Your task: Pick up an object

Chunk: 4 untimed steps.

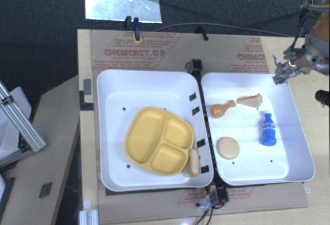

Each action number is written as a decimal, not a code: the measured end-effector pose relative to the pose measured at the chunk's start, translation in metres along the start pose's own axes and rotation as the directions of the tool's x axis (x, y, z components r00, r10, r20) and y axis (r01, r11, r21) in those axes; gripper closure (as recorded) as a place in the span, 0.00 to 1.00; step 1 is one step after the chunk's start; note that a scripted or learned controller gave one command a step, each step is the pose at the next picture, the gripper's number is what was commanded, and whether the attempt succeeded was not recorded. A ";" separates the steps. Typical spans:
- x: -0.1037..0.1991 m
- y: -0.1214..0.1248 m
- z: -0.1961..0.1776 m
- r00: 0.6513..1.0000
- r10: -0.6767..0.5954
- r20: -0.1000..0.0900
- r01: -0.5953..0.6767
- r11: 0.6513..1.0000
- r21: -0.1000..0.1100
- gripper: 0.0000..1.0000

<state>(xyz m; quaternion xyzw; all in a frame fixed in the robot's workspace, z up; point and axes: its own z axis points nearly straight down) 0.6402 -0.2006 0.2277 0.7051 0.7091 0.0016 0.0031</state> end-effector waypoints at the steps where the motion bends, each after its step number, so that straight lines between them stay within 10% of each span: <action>1: 0.058 -0.021 0.004 1.000 -0.003 -0.003 0.003 1.000 0.007 1.00; 4: 0.194 -0.082 -0.014 1.000 -0.002 -0.003 0.002 1.000 0.007 1.00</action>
